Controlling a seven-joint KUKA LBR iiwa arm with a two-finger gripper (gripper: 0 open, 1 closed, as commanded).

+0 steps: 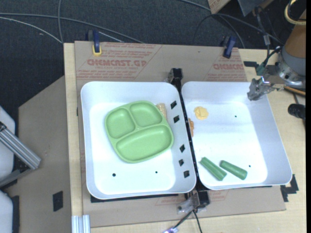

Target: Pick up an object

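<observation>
My claw (pixel 256 87) hangs at the frame's upper right, grip state unclear; the green sticks (pixel 223 169) lie touching low right, so I risk nudging both.

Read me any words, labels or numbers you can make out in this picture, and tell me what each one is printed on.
"CHEMCAST GP": red print on the brown protective sheet covering the board under the bins, at the far left.
A second red print of the same style on that sheet, at the far right: too blurred to read with confidence.
The smaller red lines beneath both prints: too small to read.
The green divided plate and the white bins: no text seen.
</observation>
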